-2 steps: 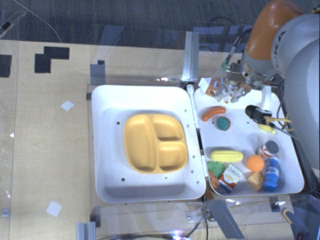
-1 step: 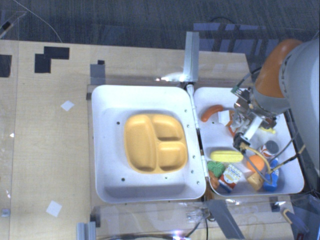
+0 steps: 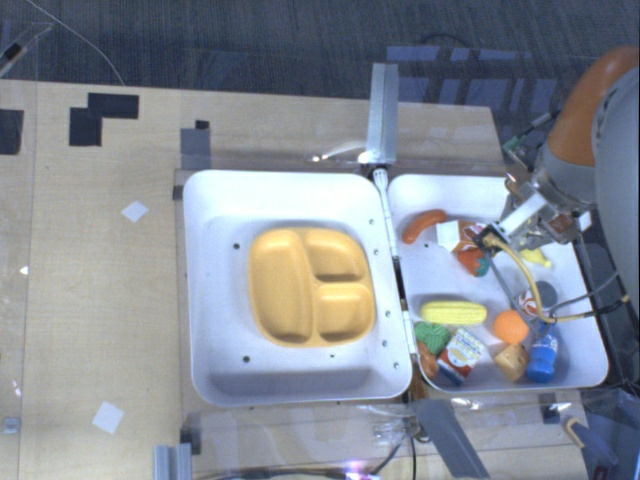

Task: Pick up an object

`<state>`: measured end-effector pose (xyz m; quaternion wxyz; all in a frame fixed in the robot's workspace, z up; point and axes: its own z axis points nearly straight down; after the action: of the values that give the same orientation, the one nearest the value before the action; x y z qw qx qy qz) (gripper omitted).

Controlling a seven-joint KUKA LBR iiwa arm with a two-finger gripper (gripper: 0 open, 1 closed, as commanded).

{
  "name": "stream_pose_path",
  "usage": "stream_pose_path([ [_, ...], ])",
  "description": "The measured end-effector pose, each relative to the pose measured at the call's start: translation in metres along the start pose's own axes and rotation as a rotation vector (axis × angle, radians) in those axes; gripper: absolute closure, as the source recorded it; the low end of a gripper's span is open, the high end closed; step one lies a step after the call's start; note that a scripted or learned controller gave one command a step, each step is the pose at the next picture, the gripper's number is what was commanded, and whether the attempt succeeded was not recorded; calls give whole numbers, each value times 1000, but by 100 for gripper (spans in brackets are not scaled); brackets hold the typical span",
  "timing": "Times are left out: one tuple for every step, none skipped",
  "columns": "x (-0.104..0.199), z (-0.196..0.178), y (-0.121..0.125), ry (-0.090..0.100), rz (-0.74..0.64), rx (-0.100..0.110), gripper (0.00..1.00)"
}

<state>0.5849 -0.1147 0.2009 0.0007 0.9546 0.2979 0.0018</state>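
nearest me in the right bin (image 3: 592, 368), well below the gripper (image 3: 487, 238), sit a small carton (image 3: 458, 354), blue bottle (image 3: 541, 358), orange ball (image 3: 510, 327) and corn cob (image 3: 453, 313). left of the gripper, close by, lies a red sausage (image 3: 424, 223). whether the gripper is open or closed, i cannot tell. far left of it, a yellow tray (image 3: 308, 284) rests in the left bin (image 3: 215, 268).

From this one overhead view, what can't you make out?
- End effector: fingers too small and cluttered, open or shut unclear.
- Red item under it: partly covered, identity unclear.
- Green item: tucked beneath the corn.
- Arm: cut off by the right edge.
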Motion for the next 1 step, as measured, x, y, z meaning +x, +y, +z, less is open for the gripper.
stream_pose_path([
  [2, -11, 0, 2, -9, -1, 100],
])
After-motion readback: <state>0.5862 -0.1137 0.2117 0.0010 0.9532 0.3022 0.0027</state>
